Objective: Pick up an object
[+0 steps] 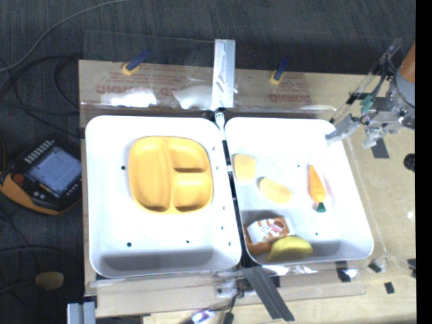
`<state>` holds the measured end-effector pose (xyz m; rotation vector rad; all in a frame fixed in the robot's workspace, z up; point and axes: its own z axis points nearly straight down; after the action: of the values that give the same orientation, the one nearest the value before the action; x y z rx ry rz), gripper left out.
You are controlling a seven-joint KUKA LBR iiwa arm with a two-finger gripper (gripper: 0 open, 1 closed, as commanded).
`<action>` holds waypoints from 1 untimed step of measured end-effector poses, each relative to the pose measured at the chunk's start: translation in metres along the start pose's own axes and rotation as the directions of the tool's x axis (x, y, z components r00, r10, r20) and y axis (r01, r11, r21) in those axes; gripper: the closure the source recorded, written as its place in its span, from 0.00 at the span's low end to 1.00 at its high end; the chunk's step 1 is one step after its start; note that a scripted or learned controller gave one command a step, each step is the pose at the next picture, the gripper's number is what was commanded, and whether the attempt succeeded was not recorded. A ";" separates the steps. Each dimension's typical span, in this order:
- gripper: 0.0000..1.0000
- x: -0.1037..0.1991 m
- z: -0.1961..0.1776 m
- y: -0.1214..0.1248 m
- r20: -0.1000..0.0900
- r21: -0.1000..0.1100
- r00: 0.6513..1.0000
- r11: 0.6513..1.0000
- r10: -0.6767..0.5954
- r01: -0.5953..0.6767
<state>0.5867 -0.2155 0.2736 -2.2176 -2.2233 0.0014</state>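
Bins sit side by side on the bench: the left bin (pixel 101 201) holds a yellow divided tray (pixel 170 173). The right bin (pixel 351 201) holds a pale yellow square (pixel 244 167), a yellow oval piece (pixel 275 190), an orange carrot (pixel 316 184), a brown packet (pixel 267 231) and a yellow banana (pixel 291 248). The gripper (pixel 370 125) hangs beyond the right bin's far right corner, nothing visibly in it; whether it is spread or closed I cannot tell

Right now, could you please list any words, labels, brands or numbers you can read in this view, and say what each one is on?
None can be read.
Red print on the clear plastic sheet behind the bins: too blurred.
Label on the brown packet in the right bin: too small.
Screen of the handheld pendant on the floor: unreadable.
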 end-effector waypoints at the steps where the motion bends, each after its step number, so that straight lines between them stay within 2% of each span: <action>1: 0.00 0.006 0.143 -0.006 0.001 0.002 0.999 0.999 -0.040 0.040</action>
<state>0.5807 -0.2098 0.1309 -2.1724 -2.2664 0.0038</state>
